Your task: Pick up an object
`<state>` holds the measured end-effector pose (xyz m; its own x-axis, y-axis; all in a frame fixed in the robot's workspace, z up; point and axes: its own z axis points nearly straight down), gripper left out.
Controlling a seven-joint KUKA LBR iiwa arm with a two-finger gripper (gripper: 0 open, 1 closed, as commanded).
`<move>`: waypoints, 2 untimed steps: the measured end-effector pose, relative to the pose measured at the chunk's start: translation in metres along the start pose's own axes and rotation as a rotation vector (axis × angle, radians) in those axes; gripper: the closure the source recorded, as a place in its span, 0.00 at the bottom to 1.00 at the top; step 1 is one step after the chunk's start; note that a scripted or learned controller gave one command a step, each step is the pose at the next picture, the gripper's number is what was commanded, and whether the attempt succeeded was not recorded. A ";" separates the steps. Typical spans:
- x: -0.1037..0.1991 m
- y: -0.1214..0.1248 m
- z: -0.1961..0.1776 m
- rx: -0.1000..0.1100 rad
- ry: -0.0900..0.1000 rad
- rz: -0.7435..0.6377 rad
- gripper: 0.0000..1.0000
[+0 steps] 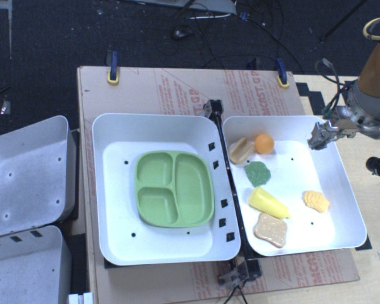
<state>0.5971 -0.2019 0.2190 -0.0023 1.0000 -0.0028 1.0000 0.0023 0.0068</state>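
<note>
White plastic forms the right bin (348, 198), which holds every loose piece: an orange ball (263, 144) and a tan bread roll (240, 150) at its far-left corner, a green broccoli-like lump (258, 173) just nearer, then a yellow wedge (268, 202), a toast slice (270, 229) and a ridged yellow chip (316, 201) towards its near side. The gripper (320, 136) hangs over the bin's far-right rim, gripping nothing (open or closed, I cannot tell). Its spot suggests an approach not yet committed to any piece.

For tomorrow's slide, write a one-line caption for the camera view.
Gripper at the right bin's far edge above toy foods; green divided plate in the left bin.
</note>
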 end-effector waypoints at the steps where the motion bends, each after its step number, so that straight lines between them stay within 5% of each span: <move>1: 0.054 0.010 -0.013 0.003 0.003 -0.005 1.00; 2: 0.102 0.024 -0.006 0.005 0.004 -0.006 1.00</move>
<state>0.6208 -0.0996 0.2249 -0.0079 1.0000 0.0010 1.0000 0.0079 0.0019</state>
